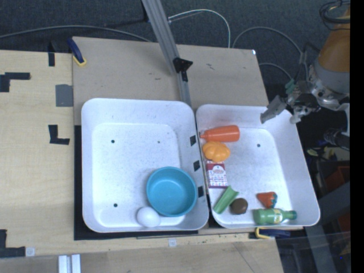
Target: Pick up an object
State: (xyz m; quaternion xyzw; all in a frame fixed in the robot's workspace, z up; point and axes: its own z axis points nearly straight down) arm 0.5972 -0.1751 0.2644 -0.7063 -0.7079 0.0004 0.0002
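With the gripper point(280, 108) hanging over the right bin's point(296, 158) top-right rim, jaws unreadable from here, and the carrot point(220, 133), orange point(216, 151) and carton point(216, 174) crowded along the far wall, a descent risks clipping neighbours or closing on nothing.

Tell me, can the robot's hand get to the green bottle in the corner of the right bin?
Probably yes. The hand hovers at the right bin's far edge, and nothing covers the green bottle. It lies close to the near wall beside a small red piece, so gripping could be tight.
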